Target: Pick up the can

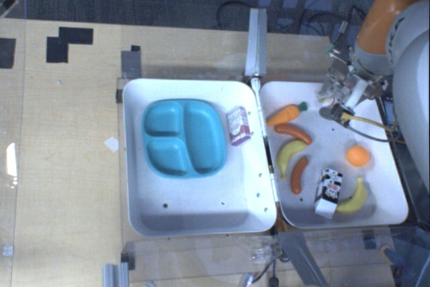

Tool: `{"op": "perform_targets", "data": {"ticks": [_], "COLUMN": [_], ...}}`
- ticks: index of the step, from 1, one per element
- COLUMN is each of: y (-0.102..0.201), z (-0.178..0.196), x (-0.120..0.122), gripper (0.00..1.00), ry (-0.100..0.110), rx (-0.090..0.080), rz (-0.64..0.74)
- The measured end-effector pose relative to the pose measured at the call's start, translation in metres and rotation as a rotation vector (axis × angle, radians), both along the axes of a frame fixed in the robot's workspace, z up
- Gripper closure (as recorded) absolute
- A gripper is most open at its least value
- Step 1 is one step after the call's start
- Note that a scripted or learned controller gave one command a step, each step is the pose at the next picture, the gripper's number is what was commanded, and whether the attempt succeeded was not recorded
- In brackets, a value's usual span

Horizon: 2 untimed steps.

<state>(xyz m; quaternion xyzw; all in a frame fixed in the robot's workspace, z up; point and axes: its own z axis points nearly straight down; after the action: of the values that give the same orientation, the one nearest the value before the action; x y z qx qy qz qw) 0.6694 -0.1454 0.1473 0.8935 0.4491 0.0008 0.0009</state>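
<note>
Can [238, 126]: lying on its side in the left bin [201, 215], by its right wall, beside the blue tray [184, 137].
Tool [341, 99]: over the far end of the right bin [383, 208].
Way to go: can lies well left of the tool.
Long axis: near to far.

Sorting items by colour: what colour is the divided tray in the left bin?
Light blue, a divided tray with three compartments, seen clearly in the camera view.
</note>
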Motion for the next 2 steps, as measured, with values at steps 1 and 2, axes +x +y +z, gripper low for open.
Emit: {"op": "perform_targets", "data": {"ticks": [1,2], "y": [0.0,0.002], "z": [0.001,-0.043], "x": [0.0,-0.004], "gripper": [0.0,0.0], "ry": [-0.002,-0.003], "rx": [0.0,0.0], "rz": [0.0,0.189]}}
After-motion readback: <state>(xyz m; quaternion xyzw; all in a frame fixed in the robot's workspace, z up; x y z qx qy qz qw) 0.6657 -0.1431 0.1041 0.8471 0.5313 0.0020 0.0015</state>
